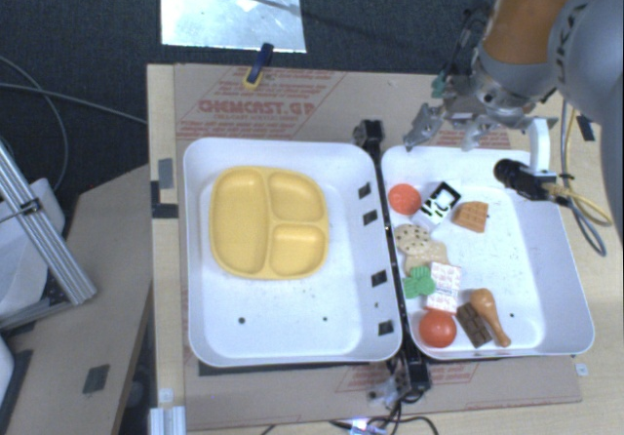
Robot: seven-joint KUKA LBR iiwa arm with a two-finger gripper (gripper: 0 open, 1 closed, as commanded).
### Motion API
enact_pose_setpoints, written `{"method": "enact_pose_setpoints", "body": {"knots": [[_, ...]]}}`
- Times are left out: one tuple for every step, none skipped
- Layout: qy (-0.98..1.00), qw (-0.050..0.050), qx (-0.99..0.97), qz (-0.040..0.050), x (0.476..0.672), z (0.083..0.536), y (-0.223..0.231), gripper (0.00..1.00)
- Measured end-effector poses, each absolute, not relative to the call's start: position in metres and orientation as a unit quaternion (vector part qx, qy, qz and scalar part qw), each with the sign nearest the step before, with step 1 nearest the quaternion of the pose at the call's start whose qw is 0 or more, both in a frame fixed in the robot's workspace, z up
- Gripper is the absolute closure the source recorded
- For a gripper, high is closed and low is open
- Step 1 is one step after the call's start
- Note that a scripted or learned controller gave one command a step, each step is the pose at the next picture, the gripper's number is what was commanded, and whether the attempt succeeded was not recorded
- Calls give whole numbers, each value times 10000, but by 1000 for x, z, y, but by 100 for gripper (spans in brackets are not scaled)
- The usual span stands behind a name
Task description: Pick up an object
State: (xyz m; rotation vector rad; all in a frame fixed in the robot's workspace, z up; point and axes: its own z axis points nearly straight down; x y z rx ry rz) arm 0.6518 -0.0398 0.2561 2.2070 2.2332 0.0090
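While the two-finger grey hand hangs with fingers spread apart and nothing between them over the far rim of the right shallow white bin, the nearest item, a round red-orange toy tomato, lies just below-left of it; smaller food pieces beyond are hard to identify.
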Motion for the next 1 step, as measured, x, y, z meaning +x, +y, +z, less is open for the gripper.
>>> {"method": "enact_pose_setpoints", "body": {"knots": [[7117,-11,7025,12,640,225,70,0]]}}
